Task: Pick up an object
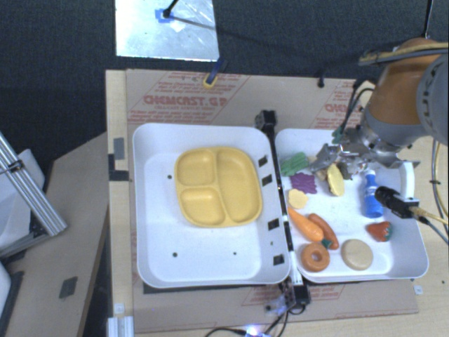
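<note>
Hovering right over the pale yellow banana-shaped toy (336, 182), the metal two-finger gripper (339, 161); toy's long axis runs roughly up-down; can't tell its state tbh.

A pale wooden bench (77, 181) carries a printed cardboard sheet (210, 100); on the sheet two shallow white bins sit side by side, the left bin (151, 209) touching the right bin (407, 255).
</note>
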Robot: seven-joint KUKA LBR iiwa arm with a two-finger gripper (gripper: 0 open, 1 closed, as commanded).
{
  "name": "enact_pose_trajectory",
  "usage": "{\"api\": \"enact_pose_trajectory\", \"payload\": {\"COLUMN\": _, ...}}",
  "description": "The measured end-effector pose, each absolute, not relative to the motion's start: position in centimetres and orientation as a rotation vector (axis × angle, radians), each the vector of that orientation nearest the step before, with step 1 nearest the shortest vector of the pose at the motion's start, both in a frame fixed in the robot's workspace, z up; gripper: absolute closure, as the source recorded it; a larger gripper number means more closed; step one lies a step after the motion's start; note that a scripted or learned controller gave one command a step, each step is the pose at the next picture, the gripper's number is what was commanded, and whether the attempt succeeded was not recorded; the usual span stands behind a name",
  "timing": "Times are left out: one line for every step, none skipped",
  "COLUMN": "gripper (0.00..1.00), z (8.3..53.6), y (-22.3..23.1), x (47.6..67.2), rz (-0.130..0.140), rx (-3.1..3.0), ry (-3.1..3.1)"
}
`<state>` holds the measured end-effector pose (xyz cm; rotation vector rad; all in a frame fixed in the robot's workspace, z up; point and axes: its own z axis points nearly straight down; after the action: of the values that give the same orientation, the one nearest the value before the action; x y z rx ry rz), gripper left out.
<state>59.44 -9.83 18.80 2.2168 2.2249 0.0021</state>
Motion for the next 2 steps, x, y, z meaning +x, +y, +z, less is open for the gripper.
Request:
{"api": "enact_pose_trajectory", "payload": {"gripper": 0.0, "z": 12.6, "y": -10.2, "x": 59.3, "rz": -0.002, "rx": 2.222, "ry": 2.224}}
{"api": "enact_pose_trajectory", "payload": {"gripper": 0.0, "z": 9.2, "y": -10.9, "x": 59.8, "rz": 0.004, "rx": 2.21, "ry": 2.203}}
